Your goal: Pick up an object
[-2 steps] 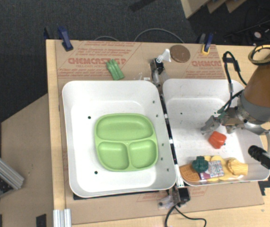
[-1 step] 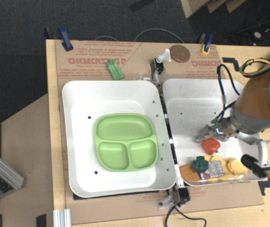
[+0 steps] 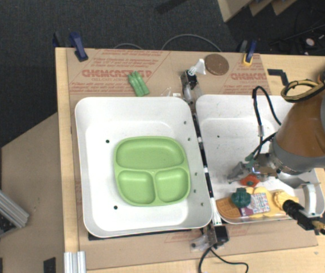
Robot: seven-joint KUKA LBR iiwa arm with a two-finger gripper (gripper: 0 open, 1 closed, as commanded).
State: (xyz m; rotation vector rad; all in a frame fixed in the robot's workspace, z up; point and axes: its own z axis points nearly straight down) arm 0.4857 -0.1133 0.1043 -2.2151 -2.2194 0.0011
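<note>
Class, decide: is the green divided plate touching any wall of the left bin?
Apart. The camera view shows the green divided plate lying mid-floor in the left bin, with bare white floor visible all around it.

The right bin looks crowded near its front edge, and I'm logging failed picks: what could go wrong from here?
1. The small objects are bunched together: the orange piece, green toy and yellow item lie close, so the claw may nudge neighbours or pinch two at once.
2. They sit against the right bin's front wall, which may block a clean descent.
3. The black cable loops beside the arm and could snag.
</note>
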